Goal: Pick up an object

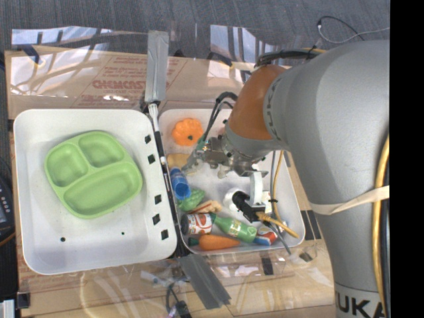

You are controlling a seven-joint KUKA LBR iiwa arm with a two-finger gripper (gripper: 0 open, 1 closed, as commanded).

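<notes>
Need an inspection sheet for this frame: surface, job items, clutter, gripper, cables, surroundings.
Surface: two white bins side by side, left bin and right bin, on a bench lined with cardboard and clear film.
Job's things: right bin holds an orange pumpkin toy, blue bottle, green bottle, carrot, red-and-white can, packed close together toward the bin's near end.
Clutter: green divided plate lies flat in the left bin.
Gripper: gripper is low over the right bin's middle, near the pumpkin toy; finger state cannot be judged.
Cables: black cable loops at the wrist; another lies on the floor at top right.
Surroundings: grey carpet behind the bench.
</notes>
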